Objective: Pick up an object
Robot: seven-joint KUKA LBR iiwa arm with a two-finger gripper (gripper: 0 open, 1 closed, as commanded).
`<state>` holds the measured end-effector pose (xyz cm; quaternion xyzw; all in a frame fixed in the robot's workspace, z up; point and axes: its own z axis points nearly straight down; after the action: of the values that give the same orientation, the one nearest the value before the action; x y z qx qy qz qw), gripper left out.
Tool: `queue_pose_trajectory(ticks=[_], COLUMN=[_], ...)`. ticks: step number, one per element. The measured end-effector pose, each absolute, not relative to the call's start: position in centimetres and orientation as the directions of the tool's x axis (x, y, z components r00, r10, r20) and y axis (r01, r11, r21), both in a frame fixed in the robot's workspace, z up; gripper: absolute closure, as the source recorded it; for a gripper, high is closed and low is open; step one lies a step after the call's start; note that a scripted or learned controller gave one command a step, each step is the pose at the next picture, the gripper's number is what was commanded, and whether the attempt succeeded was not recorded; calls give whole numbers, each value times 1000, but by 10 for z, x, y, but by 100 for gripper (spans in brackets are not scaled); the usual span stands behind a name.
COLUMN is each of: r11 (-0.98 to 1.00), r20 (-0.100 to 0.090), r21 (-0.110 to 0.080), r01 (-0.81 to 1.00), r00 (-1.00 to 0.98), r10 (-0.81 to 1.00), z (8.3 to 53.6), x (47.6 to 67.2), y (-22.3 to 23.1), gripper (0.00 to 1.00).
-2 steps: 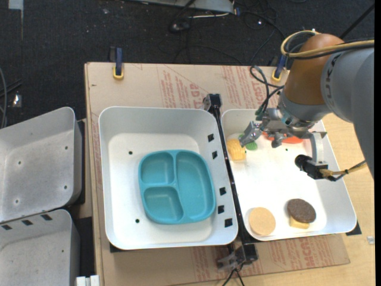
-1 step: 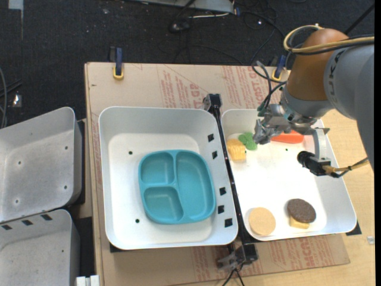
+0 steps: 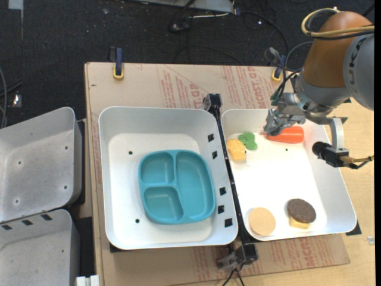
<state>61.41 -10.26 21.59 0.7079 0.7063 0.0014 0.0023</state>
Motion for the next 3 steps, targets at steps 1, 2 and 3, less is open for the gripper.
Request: queue_pose_trajectory(ticks=[1,2,3], r11=[3,3,6], r20=[-1,-1,0], r21=[3,3,0], r01=[1000,1000,1000], r00=[-3,-3,-6], r10=[1000,1000,1000], z=[277,299,286], x=[612,613,616], y=[-99,-99,-58], gripper=[100,100,100])
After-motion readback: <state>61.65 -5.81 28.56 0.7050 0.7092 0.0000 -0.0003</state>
